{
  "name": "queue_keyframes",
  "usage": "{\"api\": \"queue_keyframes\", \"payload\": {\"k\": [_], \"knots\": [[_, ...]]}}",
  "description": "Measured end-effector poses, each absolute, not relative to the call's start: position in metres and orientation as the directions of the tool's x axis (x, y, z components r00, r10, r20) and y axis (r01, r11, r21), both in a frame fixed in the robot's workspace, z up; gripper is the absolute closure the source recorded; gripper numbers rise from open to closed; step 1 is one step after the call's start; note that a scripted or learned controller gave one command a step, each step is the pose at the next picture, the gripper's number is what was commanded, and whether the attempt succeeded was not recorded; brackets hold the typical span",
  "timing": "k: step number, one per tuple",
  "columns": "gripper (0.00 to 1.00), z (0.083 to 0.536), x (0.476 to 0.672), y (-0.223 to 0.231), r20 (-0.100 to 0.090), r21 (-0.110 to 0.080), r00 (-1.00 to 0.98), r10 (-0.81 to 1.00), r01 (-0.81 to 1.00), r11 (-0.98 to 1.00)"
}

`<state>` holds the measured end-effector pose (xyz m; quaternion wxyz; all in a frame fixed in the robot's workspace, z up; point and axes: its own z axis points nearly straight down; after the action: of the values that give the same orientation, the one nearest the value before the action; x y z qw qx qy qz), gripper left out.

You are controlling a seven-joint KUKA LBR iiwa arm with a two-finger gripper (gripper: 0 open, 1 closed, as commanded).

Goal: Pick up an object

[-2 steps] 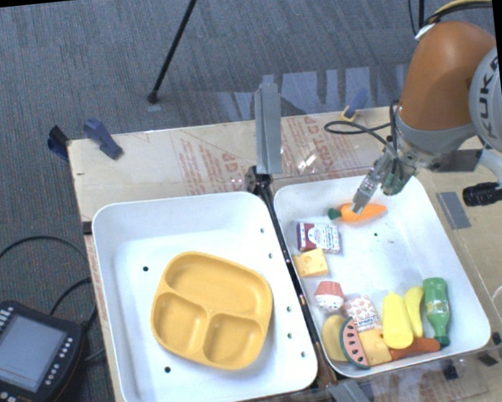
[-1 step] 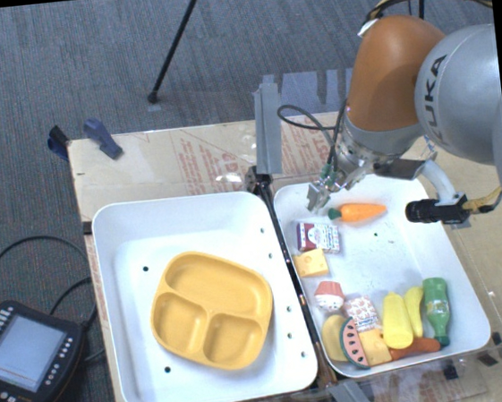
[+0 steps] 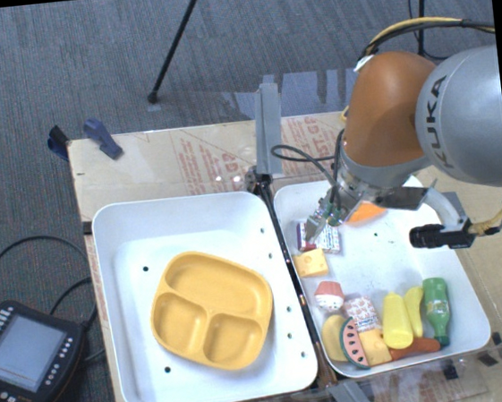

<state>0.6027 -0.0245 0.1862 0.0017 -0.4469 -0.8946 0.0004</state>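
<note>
small packet (image 3: 320, 235), purple and white, lying at the far left of the right bin (image 3: 465, 302), just beside a yellow cheese block (image 3: 311, 263). gripper (image 3: 331, 214) low over the packet, touching or nearly so. impossible to tell whether clamped on it or not: too small and blurred. nothing visibly lifted yet, so probably mid-reach, with grasp and lift left to do. wrist hidden behind the orange band. toy food heaped at the near edge, hard to separate. yellow tray (image 3: 212, 310) in the left bin (image 3: 122, 255).
</note>
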Motion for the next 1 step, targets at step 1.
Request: {"api": "queue_keyframes", "payload": {"k": [1], "knots": [[1.0, 0.1866, 0.598, -0.0253, 0.003, -0.002, -0.599, 0.801, 0.801, 0.599]]}}
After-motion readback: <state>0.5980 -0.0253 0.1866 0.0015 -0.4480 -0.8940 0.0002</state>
